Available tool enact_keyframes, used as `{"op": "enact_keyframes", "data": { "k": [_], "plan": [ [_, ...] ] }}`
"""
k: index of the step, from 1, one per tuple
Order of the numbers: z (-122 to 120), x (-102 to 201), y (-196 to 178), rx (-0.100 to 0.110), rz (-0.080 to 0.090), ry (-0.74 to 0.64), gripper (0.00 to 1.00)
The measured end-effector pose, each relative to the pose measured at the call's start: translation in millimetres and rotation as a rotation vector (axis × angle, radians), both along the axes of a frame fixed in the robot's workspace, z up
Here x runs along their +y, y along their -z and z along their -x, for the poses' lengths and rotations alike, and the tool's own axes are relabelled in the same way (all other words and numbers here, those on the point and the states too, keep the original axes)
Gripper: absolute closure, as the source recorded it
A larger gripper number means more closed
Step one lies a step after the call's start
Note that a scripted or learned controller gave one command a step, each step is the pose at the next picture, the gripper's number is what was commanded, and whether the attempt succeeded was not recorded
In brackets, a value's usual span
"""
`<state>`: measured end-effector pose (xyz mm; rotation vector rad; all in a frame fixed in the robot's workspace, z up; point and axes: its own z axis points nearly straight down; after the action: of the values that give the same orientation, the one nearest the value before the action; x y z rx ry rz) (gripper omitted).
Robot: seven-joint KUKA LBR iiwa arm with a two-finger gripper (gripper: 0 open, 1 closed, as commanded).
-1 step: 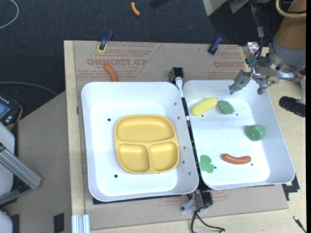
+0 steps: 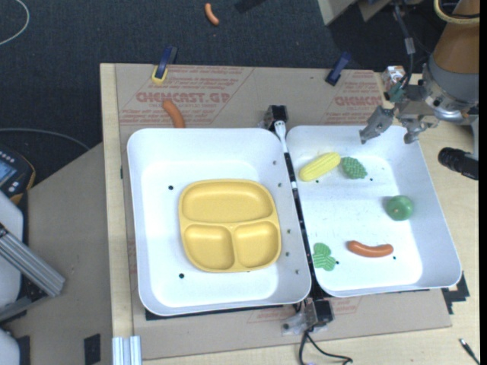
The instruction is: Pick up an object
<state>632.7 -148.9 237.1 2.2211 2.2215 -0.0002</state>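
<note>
A: Right bin [image 2: 426,204] holds five toy foods. Corn [image 2: 319,166] sits at about ten o'clock in it, with a green sprig [image 2: 353,167] just beside it at its three o'clock. A green ball [image 2: 399,207] lies toward three o'clock, a sausage [image 2: 370,249] near five, a second green piece [image 2: 324,256] at seven.

B: And the gripper [image 2: 396,130]?

A: Hanging over the bin's twelve o'clock rim, fingers spread wide, nothing between them, touching nothing I can see.

B: Nearest target?

A: The sprig or the corn. All of it looks like light, stiff plastic, probably slick. I'd judge the corn best taken across its narrow middle; the ball could roll off the fingers.

B: Left bin [image 2: 152,204]?

A: A yellow tray [image 2: 228,224] with three compartments, centre of the bin. A stray sausage [image 2: 173,113] lies on the tabletop [image 2: 243,90] beyond it, at eleven o'clock.
</note>
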Motion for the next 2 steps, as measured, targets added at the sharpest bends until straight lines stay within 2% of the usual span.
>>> {"op": "enact_keyframes", "data": {
  "k": [1, 2],
  "plan": [
    [-7.9, 3.4, 47.0, 0.005, -0.001, -0.002, 0.0],
    [-5.4, 1.4, 111.0, 0.008, -0.002, 0.0, 0.0]
  ]
}}
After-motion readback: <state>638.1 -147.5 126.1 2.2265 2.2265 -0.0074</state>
